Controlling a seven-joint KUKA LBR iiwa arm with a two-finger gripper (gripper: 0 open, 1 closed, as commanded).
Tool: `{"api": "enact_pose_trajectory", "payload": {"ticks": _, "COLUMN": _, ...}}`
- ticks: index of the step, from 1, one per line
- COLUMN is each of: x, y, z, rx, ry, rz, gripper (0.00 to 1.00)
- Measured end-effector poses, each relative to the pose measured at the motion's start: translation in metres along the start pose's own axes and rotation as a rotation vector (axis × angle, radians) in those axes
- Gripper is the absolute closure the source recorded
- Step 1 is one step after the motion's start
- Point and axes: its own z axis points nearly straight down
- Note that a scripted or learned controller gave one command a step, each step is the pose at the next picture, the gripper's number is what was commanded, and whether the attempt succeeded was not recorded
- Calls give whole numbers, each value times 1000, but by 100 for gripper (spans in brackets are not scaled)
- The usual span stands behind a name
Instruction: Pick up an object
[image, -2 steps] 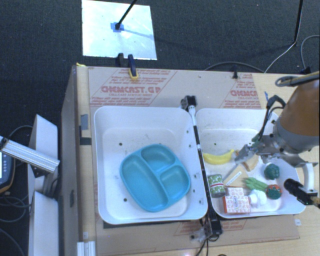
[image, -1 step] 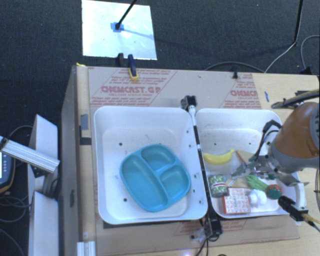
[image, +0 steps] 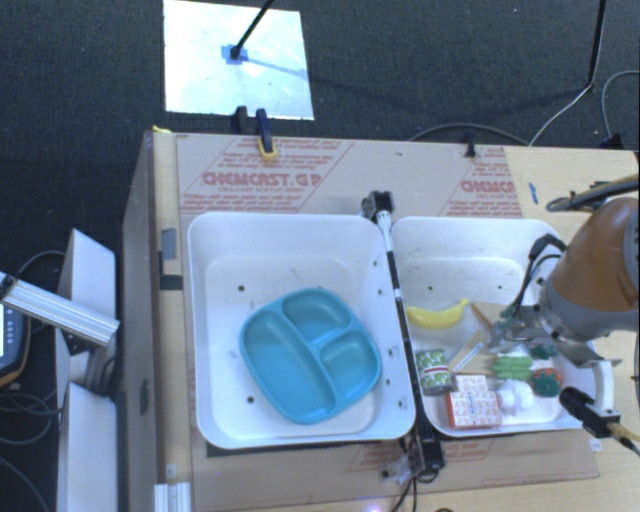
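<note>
Blue divided tray (image: 311, 352) lying in the left white bin (image: 215, 250), right bin (image: 470, 240) holding a yellow banana (image: 438, 315), small can (image: 433, 370), red-and-white box (image: 472, 407) and green items (image: 512, 366), gripper (image: 512, 335) low over that clutter, its pincer state impossible to tell

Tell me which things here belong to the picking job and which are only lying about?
For the job: hand; right bin with banana, small can, red-and-white box, green toy.

Lying about: left bin, blue divided plate, black clamps.
</note>
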Motion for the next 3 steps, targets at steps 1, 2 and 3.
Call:
{"api": "enact_pose_trajectory", "payload": {"ticks": 1, "x": 12, "y": 35, "z": -63, "rx": 9, "ry": 3, "rz": -2, "gripper": 100}}
{"api": "enact_pose_trajectory", "payload": {"ticks": 2, "x": 12, "y": 35, "z": -62, "rx": 11, "ry": 3, "rz": -1, "gripper": 0}}
{"api": "enact_pose_trajectory", "payload": {"ticks": 3, "x": -11, "y": 17, "z": 16, "rx": 5, "ry": 8, "rz": -2, "gripper": 0}}
